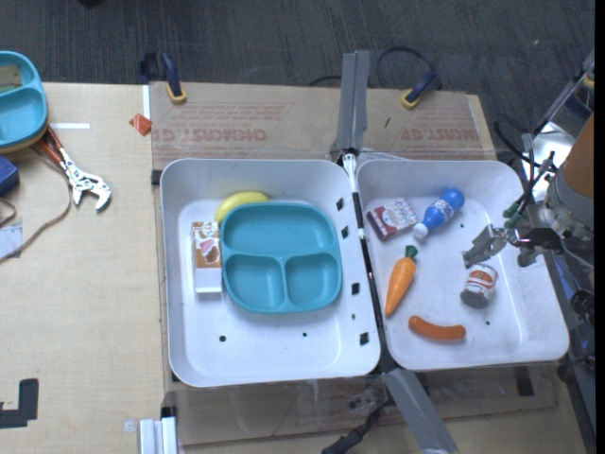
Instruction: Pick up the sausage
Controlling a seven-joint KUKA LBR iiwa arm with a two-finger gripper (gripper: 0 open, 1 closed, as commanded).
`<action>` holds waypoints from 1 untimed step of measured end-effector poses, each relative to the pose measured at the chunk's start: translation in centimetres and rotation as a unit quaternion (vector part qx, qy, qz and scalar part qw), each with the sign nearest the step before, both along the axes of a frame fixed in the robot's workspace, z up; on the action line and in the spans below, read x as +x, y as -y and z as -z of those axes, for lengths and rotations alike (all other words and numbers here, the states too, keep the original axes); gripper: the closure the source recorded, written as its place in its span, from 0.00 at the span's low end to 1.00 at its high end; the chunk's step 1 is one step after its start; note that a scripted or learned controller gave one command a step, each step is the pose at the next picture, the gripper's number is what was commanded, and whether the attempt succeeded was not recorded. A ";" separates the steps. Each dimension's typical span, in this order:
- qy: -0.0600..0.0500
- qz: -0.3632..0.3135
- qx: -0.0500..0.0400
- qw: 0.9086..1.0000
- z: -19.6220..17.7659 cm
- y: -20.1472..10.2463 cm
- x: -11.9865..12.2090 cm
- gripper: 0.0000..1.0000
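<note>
Currently the sausage (437,329) lies flat near the front of the right bin (539,343), just beside the can (479,286) and carrot (401,282). Pincer (485,246) hovers above the can, its fingers apart, nothing between them. Left bin (180,282) holds a teal 3-compartment plate (281,256), banana (242,201) and a small box (206,253). Worktop (76,310) is light wood with a wrench (83,183); dark carpet (284,17) behind.

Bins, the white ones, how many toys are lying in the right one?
5 that I can see: carrot, sausage, small can, blue-capped bottle and red packet. The claw might hide something.
</note>
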State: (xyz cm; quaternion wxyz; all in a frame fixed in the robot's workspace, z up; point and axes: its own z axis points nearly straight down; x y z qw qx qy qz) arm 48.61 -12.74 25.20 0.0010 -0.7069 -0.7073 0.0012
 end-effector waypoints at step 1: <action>0.010 -0.076 -0.002 0.997 13.1 0.1 -0.2 0.00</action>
